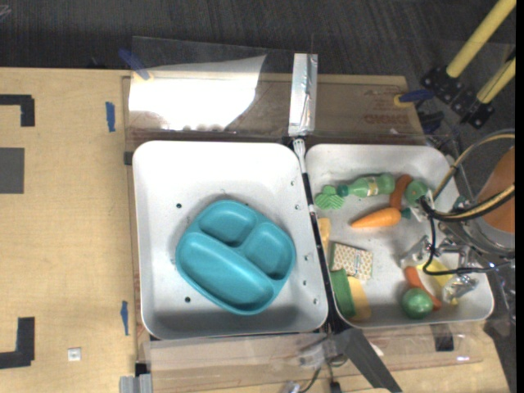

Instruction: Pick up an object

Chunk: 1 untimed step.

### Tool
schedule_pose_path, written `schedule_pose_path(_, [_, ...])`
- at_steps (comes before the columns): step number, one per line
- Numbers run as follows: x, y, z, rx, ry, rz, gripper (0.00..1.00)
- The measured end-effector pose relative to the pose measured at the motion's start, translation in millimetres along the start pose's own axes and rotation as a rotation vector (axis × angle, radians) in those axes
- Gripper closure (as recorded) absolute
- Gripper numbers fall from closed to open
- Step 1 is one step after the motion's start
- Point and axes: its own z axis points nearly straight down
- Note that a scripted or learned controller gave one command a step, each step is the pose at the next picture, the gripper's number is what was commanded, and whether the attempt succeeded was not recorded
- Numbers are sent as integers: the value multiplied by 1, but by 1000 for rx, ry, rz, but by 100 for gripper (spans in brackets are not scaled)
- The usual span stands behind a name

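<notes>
The task names no particular object; the candidates are the toy foods in the right-hand bin. The gripper is seen low over that bin's right side, among dark cables, close to a yellow piece and a small orange-red piece. Whether the gripper is released, clenched or grasping anything cannot be told, as cables and wrist parts cover it. No object can be confirmed as held.

The green ball lies near the bin's front right corner, just beside the orange-red piece. It is round and has no long axis.

The toy carrot lies free in the middle of the bin. Its long axis runs roughly left to right, with the pointed tip toward the left bin. A green toy vegetable lies behind it, also lengthwise left to right. A patterned cracker-like square lies flat in front of the carrot, and a green-and-yellow piece lies along the bin's left wall.

The teal divided plate rests in the left bin, well apart from the gripper. Judged from the gripper's placement, the pick is aimed at the right-side cluster.
</notes>
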Motion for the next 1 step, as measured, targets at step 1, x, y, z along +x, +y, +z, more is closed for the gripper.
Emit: schedule_pose_path(1, [1, 7, 0, -4, -4, -287, 0])
